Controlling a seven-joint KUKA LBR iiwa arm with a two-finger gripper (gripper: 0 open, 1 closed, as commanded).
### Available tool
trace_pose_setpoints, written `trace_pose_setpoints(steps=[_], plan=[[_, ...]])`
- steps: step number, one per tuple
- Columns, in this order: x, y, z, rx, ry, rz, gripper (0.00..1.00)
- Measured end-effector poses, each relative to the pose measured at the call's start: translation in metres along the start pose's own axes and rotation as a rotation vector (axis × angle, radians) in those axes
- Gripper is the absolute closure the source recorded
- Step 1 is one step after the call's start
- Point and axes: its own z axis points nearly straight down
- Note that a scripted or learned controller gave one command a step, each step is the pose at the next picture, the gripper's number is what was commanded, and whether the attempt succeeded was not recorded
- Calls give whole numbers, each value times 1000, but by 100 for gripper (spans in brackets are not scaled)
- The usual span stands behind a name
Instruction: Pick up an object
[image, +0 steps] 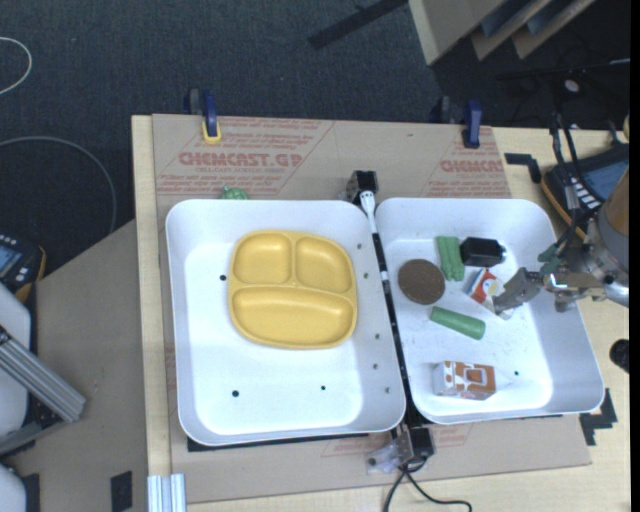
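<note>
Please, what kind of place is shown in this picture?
Probably a robotics lab: two white bins clamped on a board, small test things such as a yellow tray, and a robot pincer over the right bin.

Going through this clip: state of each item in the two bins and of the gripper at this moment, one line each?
yellow divided plate: flat in left bin, right side up
brown disc: flat in right bin
upper green cylinder: lying beside the disc
lower green cylinder: lying on its side, apart
black block: resting near far wall
orange-white packet: lying flat near front wall
gripper: low over right bin, holding nothing visible
</note>
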Motion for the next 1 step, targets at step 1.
trace_pose_setpoints(steps=[1], plan=[[0, 1, -11, -3, -1, -1, 100]])
